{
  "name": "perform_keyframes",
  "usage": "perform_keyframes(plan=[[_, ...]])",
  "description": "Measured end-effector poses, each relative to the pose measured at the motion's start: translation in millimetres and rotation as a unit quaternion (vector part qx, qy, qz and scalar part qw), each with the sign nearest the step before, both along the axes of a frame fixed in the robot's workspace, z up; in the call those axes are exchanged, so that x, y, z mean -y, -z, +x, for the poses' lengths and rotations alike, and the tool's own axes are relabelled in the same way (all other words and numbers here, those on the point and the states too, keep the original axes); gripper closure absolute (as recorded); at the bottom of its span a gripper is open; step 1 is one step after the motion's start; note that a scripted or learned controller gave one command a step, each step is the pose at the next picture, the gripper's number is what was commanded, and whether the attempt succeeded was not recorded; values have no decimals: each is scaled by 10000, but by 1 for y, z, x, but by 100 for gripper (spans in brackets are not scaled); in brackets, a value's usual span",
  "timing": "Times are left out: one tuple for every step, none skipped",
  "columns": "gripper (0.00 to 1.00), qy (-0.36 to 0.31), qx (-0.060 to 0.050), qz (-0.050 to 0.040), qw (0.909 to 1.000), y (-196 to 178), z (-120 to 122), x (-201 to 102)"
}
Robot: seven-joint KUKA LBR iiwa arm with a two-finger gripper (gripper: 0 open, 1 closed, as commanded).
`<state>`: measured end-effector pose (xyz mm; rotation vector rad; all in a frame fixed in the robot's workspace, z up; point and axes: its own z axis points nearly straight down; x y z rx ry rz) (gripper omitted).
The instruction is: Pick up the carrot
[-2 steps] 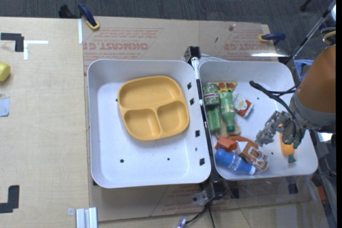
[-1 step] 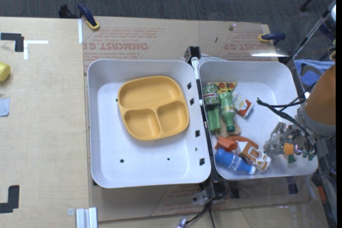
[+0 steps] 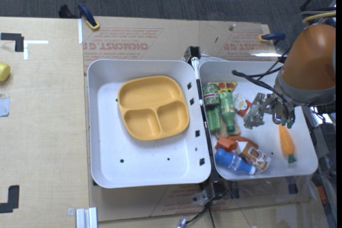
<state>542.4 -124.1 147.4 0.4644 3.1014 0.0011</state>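
Bins [image 3: 101, 168]: smooth white plastic, slight sheen. Tray [image 3: 153, 107]: matt yellow plastic, three compartments. Carrot [image 3: 287, 142]: smooth orange plastic-looking body, green tip. Bottles [image 3: 227, 110]: glossy green plastic; another bottle [image 3: 234, 162] glossy blue with white cap. Gripper [image 3: 265, 113]: dull grey metal. Arm band [image 3: 315, 59]: glossy orange. Bench [image 3: 43, 131]: pale matt wood grain. Sheet [image 3: 139, 42] under bins: matt brown cardboard, printed red.

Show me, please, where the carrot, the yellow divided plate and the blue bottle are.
carrot [image 3: 287, 141]: camera view, middle of its orange body.
yellow divided plate [image 3: 140, 93]: camera view, floor of its large compartment.
blue bottle [image 3: 231, 162]: camera view, middle of its body.
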Motion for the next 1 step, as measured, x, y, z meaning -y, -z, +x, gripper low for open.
perform_keyframes(plan=[[100,-1908,1,-12,9816,55,18,83]])
